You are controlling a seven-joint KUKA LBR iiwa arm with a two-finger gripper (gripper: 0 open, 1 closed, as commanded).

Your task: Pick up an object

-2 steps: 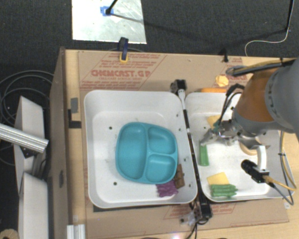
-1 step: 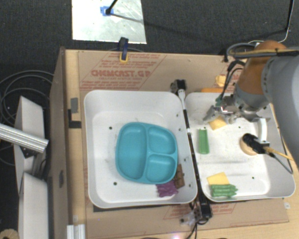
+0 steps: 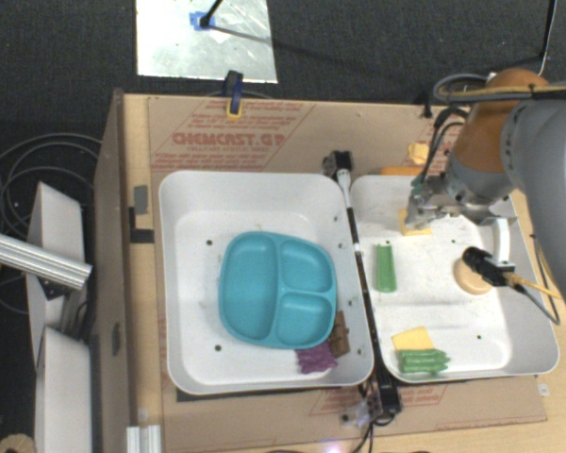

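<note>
Lying side by side on a brown cardboard sheet with red lettering, a left bin and a right bin are sharing a dark central divider, and dark carpet-like flooring is surrounding the bench, with loose cables trailing at 9 o'clock. Filling much of the left bin, a teal divided plate is leaving open white floor mainly toward that bin's 12 and 9 o'clock sides, while a purple scrap and a brown piece are crowding the plate's 5 o'clock edge. Reaching in from 3 o'clock, the grey arm is carrying the gripper over the right bin's 11 o'clock corner, close to the rim; whether it is open or closed cannot be told. A small yellow piece is showing just beneath it, though contact cannot be judged. Near the divider, a green stick is lying flat with its long axis running 12 to 6 o'clock. A round wooden disc is sitting toward 3 o'clock under a black part. At 6 o'clock a yellow block is touching a green ridged object, whose long axis is running 9 to 3 o'clock. Open floor is remaining in the right bin's middle and 4 o'clock area.
</note>
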